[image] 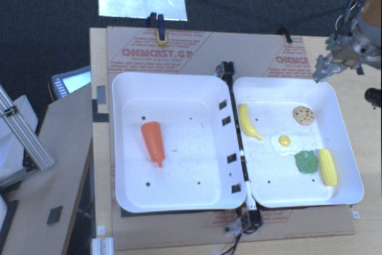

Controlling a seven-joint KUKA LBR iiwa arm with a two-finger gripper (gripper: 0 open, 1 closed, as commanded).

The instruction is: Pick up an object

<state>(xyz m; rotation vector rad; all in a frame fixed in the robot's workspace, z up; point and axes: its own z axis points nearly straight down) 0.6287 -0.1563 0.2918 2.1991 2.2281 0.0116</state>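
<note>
I've got the gripper (325,70) hovering past the right white bin's (343,122) far corner; can't tell its grip. In that bin: yellow plastic banana (248,122), cookie (303,114), fried egg (285,143). Orange carrot (153,141) sits left.

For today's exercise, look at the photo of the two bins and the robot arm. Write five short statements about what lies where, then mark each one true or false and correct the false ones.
1. The carrot lies alone in the left bin. True.
2. The banana lies in the right bin, close to the divider between the bins. True.
3. The fried egg sits on top of the cookie. False: they lie apart, with the egg nearer the camera.
4. The gripper is down inside the left bin. False: it hangs over the far right corner of the right bin.
5. The corn cob lies beside the green leafy piece. True.
</note>
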